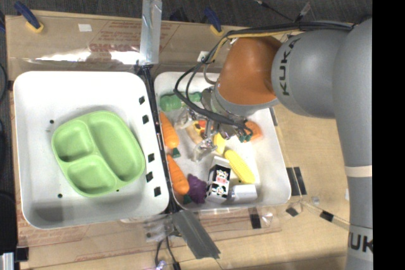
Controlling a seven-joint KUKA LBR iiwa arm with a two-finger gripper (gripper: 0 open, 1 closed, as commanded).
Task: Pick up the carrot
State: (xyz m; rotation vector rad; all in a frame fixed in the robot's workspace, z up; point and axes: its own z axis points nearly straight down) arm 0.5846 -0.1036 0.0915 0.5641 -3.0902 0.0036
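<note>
Two orange carrots lie along the left wall of the right bin [278, 155]: one carrot [169, 130] in the middle of that wall, the other carrot [178, 175] nearer the front. My gripper [204, 139] hangs low over the bin's middle, just right of the upper carrot, among cluttered small items. The wrist and its orange band [248, 73] cover the back of the bin. Nothing shows held in the gripper.
In the right bin lie a yellow piece [238, 165], a purple item [197, 188], a black-and-white box [219, 181], a white cylinder [244, 191] and a green item [171, 101]. The left bin [31, 92] holds a green divided plate [98, 152].
</note>
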